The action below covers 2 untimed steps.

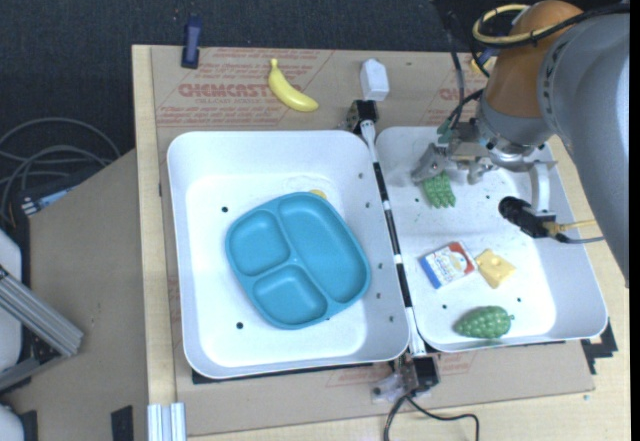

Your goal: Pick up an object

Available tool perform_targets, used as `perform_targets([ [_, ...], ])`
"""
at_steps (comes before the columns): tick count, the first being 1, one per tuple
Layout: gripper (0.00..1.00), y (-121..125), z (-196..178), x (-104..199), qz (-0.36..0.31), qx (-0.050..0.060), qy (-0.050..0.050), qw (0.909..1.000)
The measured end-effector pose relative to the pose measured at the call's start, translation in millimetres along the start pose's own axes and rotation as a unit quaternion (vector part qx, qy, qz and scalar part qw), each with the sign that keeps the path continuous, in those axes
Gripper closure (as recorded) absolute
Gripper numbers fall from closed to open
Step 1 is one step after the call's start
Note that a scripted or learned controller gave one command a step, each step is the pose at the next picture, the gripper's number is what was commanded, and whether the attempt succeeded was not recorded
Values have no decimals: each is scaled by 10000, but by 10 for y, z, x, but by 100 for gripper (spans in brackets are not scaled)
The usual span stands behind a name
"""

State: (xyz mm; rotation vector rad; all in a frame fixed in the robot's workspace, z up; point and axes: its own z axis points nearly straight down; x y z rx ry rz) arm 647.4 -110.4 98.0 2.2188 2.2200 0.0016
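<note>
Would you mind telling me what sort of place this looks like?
Likely a robotics lab: a robot arm reaches over two white bins holding toy items like a blue tray, with loose cables beside.

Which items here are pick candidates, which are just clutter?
Pick candidates, right bin: green toy under the gripper, small box, yellow block, green grapes.

Clutter: blue divided plate in left bin; banana, blue clip on the bench.

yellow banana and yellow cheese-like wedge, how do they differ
The curved yellow banana lies outside the bins on the brown board; the blocky yellow cheese-like wedge lies inside the right white bin. The banana is longer and slimmer, the wedge short and angular. Both are yellow toy foods.
</note>
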Motion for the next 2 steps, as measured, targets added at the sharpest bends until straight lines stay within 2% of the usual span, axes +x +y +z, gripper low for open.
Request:
perform_targets([
  [1, 0, 41, 135, 189, -3, 21, 8, 10000],
  [2, 100, 49, 27, 187, -6, 4, -1, 10000],
])
